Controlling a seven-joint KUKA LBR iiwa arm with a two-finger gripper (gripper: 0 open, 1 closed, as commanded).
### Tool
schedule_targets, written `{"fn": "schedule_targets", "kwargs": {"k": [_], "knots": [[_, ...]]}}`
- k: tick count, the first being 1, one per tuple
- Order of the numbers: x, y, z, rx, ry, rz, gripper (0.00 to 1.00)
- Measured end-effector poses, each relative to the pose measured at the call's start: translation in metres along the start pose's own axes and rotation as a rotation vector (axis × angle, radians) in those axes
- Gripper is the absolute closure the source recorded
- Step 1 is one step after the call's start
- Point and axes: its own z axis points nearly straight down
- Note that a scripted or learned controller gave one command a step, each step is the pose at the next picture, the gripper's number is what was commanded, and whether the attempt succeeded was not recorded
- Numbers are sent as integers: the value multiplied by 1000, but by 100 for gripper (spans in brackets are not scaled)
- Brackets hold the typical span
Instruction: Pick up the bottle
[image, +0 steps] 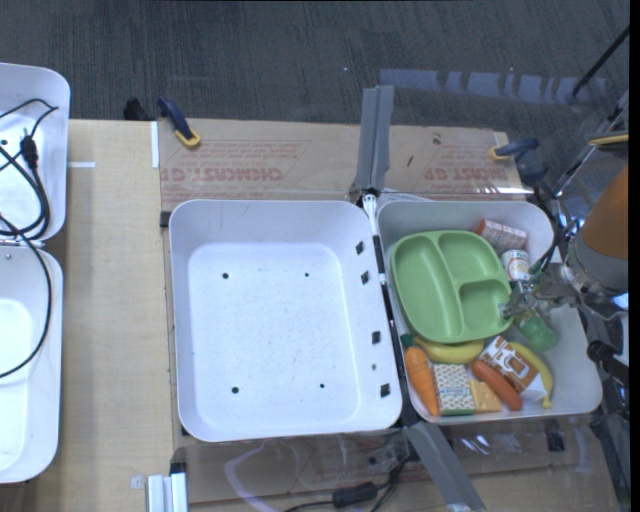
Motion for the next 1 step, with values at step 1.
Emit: {"fn": "schedule_targets", "kwargs": {"k": [1], "knots": [[57, 53, -132, 9, -4, 46, 100]]}}
